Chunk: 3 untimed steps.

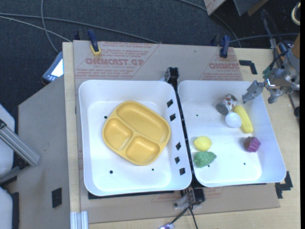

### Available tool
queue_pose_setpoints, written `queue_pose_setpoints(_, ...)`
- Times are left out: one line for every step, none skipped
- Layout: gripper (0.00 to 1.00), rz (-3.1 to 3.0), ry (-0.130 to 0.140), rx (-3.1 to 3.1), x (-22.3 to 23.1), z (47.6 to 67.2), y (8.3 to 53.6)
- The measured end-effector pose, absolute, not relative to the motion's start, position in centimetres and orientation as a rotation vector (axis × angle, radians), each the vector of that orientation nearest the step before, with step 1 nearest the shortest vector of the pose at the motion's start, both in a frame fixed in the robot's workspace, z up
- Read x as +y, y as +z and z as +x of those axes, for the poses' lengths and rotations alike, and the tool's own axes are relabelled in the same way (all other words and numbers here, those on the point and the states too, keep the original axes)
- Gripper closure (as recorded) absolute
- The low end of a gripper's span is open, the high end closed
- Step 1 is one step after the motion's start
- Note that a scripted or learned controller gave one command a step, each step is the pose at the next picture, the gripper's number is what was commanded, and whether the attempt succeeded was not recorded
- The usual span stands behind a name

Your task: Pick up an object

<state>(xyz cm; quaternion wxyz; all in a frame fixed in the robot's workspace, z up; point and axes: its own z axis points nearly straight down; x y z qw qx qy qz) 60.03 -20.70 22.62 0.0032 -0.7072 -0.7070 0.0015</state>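
White bins (pixel 90 128) (gripper (pixel 262 93) above right rim)

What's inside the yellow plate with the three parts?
Nothing shows in the yellow plate: its three compartments look bare. It sits in the left bin, and the bin floor beneath it is covered.

Grey metal claw (pixel 261 93) with dark cables.

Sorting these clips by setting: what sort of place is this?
Probably a robotics lab bench, not a kitchen: two white bins clamped to a board, loose cables on the floor, toy food such as a banana laid out for picking.
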Motion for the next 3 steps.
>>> queue_pose_setpoints(0.0, -2.216, 0.004, -2.219, -19.9, 60.5, 16.8)
queue_pose_setpoints(0.0, -2.217, 0.004, -2.218, -20.4, 61.2, 11.6)
queue_pose_setpoints(1.0, -2.221, -0.002, -2.223, -20.5, 61.4, 13.2)
